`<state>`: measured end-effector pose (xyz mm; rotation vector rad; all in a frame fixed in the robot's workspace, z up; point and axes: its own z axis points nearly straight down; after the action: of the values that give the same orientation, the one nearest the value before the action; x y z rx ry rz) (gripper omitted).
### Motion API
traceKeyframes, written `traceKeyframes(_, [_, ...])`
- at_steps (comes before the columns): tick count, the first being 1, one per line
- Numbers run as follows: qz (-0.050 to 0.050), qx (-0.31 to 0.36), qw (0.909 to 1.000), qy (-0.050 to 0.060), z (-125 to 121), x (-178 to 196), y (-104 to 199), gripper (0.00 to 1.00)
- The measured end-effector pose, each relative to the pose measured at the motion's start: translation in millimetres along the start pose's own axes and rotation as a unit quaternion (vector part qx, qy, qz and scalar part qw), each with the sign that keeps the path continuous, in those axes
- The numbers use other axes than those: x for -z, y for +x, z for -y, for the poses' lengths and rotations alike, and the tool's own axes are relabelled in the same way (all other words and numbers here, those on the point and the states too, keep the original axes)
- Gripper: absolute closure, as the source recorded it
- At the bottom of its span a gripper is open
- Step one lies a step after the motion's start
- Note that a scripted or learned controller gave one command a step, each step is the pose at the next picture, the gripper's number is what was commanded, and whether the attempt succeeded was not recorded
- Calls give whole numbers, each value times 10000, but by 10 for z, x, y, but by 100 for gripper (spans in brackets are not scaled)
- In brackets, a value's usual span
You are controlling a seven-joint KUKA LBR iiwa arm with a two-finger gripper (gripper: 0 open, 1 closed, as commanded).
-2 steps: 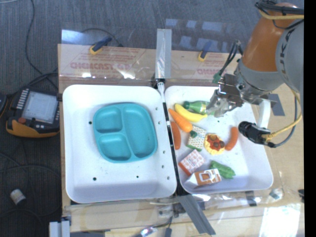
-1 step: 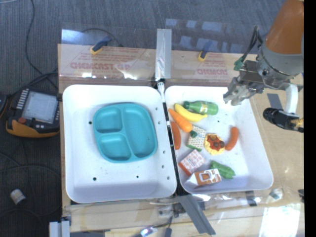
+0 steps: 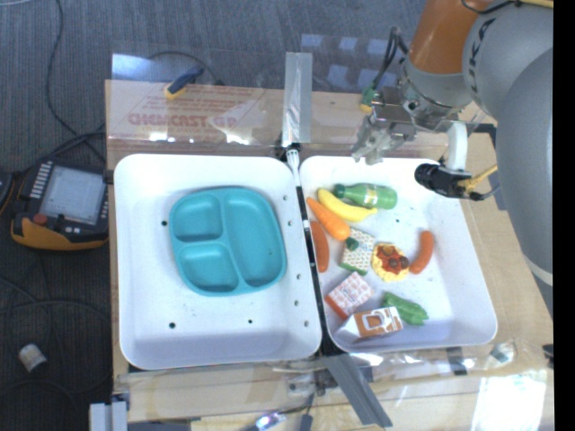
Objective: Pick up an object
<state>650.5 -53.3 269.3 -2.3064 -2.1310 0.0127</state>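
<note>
The claw point(image 3: 370, 149) hung over the far rim of the right bin point(image 3: 467, 268), its two fingers pointing down with a narrow gap between them; nothing sat in that gap, and the tips looked clear of the toys below, though whether they touched the rim could not be told. Just in front of it lay a green bottle point(image 3: 368, 195) on its side, touching a yellow banana point(image 3: 343, 207). A carrot point(image 3: 327, 218) slanted beside the banana, and a second orange stick-shaped toy point(image 3: 321, 246) lay along the divider. Nearer the middle sat a checked waffle-like square point(image 3: 358, 251), a pizza slice point(image 3: 391, 261) and a red sausage point(image 3: 422, 250). Toward the front were a pink wafer block point(image 3: 349, 292), a small orange carton point(image 3: 377, 322) and a green pepper point(image 3: 407, 310). The left bin point(image 3: 144, 330) held a teal divided plate point(image 3: 226, 240). Beyond the surface, a handheld pendant point(image 3: 63, 205) rested on the carpet.
</note>
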Motion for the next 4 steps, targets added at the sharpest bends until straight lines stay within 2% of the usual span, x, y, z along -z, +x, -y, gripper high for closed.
traceKeyframes(1, [-2, 835, 9965, -11, -74, 729, 60, 100])
traceKeyframes(2, [-7, 1355, 9908, -1, -122, 74, 615, 100])
traceKeyframes(3, [-4, 1407, 9901, -12, -146, 347, 330, 100])
traceKeyframes(4, [-11, 2023, 9793, 0, 181, -78, 657, 100])
